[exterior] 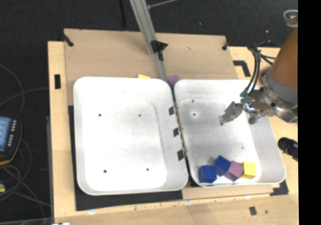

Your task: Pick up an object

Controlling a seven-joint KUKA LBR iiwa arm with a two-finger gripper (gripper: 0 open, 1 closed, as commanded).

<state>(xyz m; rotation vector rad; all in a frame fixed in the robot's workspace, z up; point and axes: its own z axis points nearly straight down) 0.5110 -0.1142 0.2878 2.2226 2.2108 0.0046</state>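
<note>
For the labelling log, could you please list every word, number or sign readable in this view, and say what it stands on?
No text can be read in this view.
Handheld device at the left edge: its lit screen is too blurred to read.
Blocks in the right bin: plain coloured faces, no markings.
Gripper: no legible label.

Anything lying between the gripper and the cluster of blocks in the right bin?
No. In the camera view, bare white bin floor lies between the gripper and the blocks at the bin's near edge.

Slanted overhead view of both bins (125,84)
</note>
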